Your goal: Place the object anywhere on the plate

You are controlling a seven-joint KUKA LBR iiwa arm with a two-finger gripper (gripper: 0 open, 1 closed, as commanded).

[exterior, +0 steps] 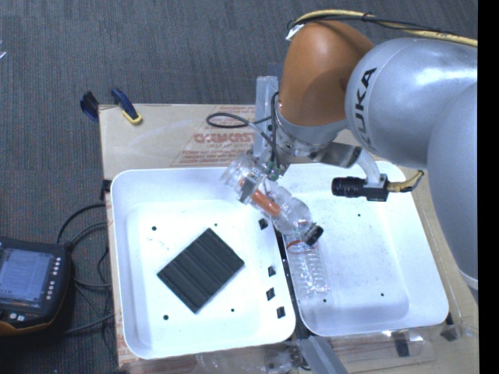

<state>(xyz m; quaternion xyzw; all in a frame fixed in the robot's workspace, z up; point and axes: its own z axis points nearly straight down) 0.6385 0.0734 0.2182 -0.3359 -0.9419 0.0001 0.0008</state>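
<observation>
a blue-and-yellow clamp [117,104] grips the wooden bench [168,135] edge, well left of the gripper and above it. a teach pendant [30,283] lies on the carpet [117,29], far left, lower down.

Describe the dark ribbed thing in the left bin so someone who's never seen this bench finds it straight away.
Start at the shallow white left bin, one of two side by side. Near its middle, flat on the floor, lies the dark grey ribbed square plate, turned like a diamond. It is far larger than the small black bits along the bin's right wall, and opaque, unlike the clear plastic bottle in the other bin.
</observation>
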